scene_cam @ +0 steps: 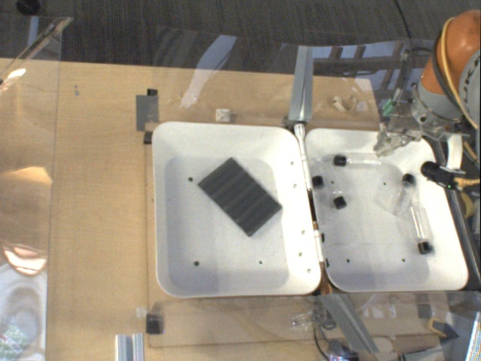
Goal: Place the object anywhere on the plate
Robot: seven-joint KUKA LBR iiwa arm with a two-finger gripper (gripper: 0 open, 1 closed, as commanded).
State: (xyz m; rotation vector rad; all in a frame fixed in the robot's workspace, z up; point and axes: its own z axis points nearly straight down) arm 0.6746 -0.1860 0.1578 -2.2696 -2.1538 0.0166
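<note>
Nearest the camera, along the bottom of the view, the front rims of two shallow white bins are seen side by side: the left bin [169, 277] and the right bin [451, 280]. A dark grey ribbed rectangular plate [240, 196] lies flat in the left bin, turned at a slant, with bare floor all round it. Several clear tubes with black caps are scattered in the right bin; one capped tube [418, 228] lies near the right wall, another [357, 159] lies along the back, and loose black caps [339, 201] sit near the dividing rim. Which of these is the task's object cannot be told with certainty; a tube is judged the likeliest candidate. The gripper [392, 138] is seen at the back right corner of the right bin, above the rear wall, under the orange-banded wrist. Whether its fingers are spread or closed cannot be told, and nothing is seen between them.

The step in hand is judged to be the approach to a pick. A good grasp is best made across a tube's short axis, on a tube lying clear of the walls. For the carry, the twin rims between the bins must be cleared before descent. Ample open room is offered above the plate, which is well apart from every wall.
</note>
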